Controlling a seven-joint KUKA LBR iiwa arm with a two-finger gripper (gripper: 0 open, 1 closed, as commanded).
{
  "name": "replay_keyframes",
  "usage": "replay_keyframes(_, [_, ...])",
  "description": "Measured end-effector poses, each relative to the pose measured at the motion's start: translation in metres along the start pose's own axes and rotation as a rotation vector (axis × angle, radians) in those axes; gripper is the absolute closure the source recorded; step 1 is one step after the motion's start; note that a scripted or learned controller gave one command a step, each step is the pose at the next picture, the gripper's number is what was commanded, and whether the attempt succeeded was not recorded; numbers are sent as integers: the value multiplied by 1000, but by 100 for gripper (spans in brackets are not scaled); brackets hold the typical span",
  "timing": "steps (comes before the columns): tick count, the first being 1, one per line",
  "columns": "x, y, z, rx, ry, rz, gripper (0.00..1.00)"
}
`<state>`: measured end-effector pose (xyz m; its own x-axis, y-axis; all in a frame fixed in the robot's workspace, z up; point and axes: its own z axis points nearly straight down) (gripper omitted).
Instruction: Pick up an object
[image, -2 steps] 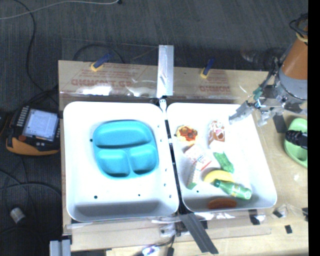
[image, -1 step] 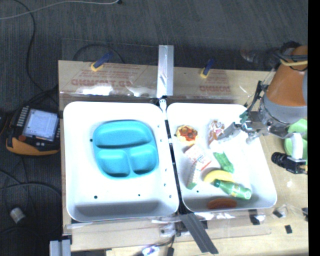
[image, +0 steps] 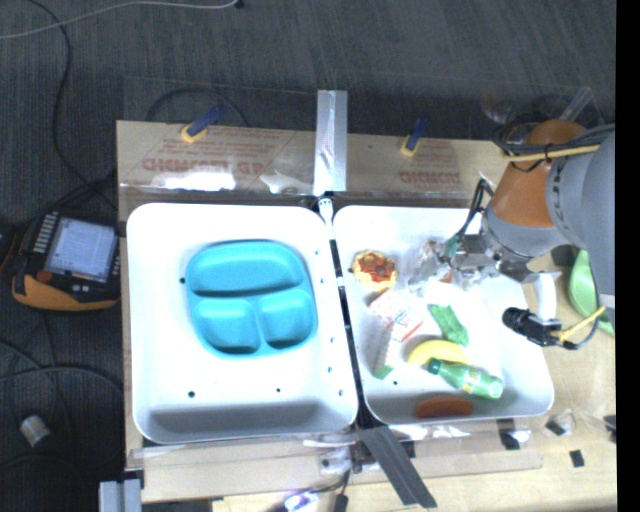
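Gripper (image: 462, 252) low in right bin (image: 520, 300), far side, above clutter near banana (image: 436, 351) and green bottle (image: 468, 377); fingers' state can't be told. Blue tray (image: 250, 296) in left bin (image: 150, 330).

— Any room around the gripper (image: 462, 262)?

— Bare bin floor (image: 500, 345) below and to its right. To its left the red-and-yellow packet (image: 374, 266) and white wrapper (image: 397, 322) crowd in; the banana (image: 436, 351) and green bottle (image: 466, 377) block farther down.
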<state>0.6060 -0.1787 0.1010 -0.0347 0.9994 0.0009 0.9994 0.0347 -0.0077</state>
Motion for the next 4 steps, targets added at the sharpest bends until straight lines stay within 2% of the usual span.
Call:
replay_keyframes(1, [-21,39,14,-13,-2,-1,0])
replay_keyframes(2, [-46,49,-97,-2,-3,-16,0])
replay_keyframes(3, [-45,25,-103,-1,1,52,0])
replay_keyframes(4, [-18,27,7,-7,0,-64,0])
